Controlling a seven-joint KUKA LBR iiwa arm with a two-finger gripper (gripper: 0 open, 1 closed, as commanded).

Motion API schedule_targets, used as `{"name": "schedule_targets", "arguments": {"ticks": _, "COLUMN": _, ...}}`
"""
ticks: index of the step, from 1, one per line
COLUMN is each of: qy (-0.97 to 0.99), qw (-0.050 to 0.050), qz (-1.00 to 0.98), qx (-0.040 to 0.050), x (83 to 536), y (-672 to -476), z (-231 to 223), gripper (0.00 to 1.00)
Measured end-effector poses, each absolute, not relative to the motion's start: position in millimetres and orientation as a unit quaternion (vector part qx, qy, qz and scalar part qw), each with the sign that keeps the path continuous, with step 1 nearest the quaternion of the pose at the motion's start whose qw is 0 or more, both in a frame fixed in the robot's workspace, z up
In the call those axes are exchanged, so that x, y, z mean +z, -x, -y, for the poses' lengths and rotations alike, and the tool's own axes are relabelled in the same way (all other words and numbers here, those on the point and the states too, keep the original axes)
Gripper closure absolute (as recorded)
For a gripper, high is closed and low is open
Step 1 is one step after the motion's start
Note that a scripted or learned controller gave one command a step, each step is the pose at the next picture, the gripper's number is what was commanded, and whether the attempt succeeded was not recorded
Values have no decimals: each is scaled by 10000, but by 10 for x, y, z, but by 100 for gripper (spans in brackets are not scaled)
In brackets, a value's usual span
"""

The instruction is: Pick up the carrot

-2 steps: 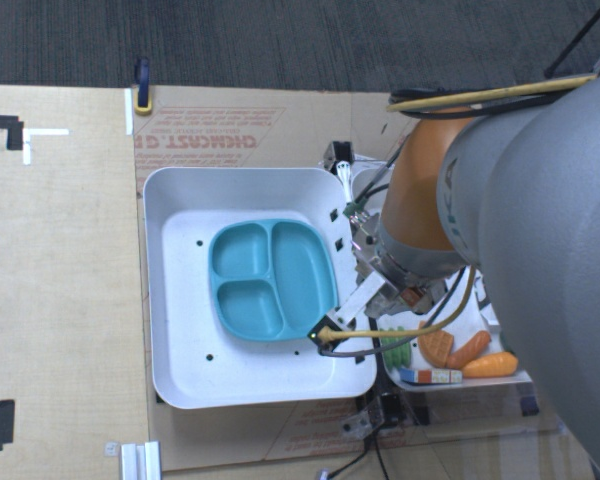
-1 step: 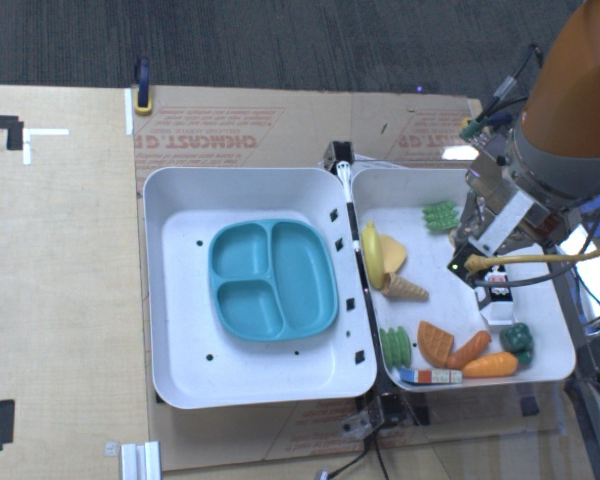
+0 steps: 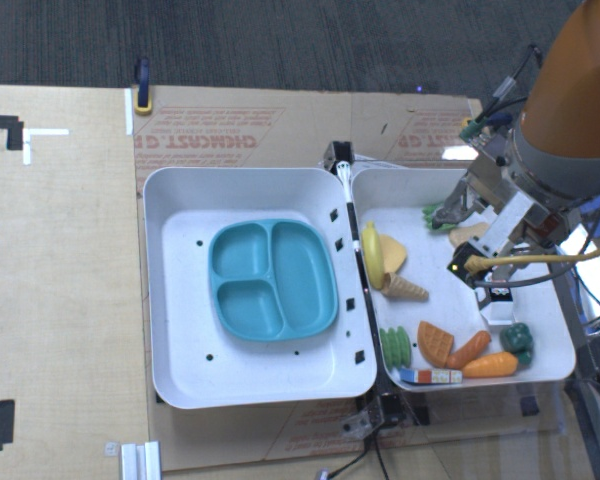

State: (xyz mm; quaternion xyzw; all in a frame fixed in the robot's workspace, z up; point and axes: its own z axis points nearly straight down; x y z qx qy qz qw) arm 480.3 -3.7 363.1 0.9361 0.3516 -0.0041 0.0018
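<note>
The carrot [image 3: 491, 365] is orange and tapered and lies flat near the right bin's front right corner. A second reddish-orange piece [image 3: 470, 348] lies against its upper left, and a dark green vegetable [image 3: 518, 338] sits just behind it. My gripper [image 3: 458, 208] hangs over the back part of the right bin, above a green leafy item [image 3: 442, 216] and a tan piece [image 3: 470, 233]. It is well away from the carrot.
The right bin [image 3: 555, 373] also holds a banana [image 3: 372, 251], a yellow wedge [image 3: 393, 256], a cone [image 3: 406, 289], a green ridged piece [image 3: 395, 346], an orange waffle-like slice [image 3: 435, 341] and a small tube [image 3: 430, 376]. A teal divided plate [image 3: 274, 279] lies in the left bin [image 3: 170, 368].
</note>
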Motion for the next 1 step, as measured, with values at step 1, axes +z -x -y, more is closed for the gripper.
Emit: {"name": "schedule_targets", "arguments": {"ticks": 1, "qy": -9615, "qw": -8, "qz": -2749, "qx": -61, "x": 1923, "y": -4813, "z": -269, "gripper": 0}}
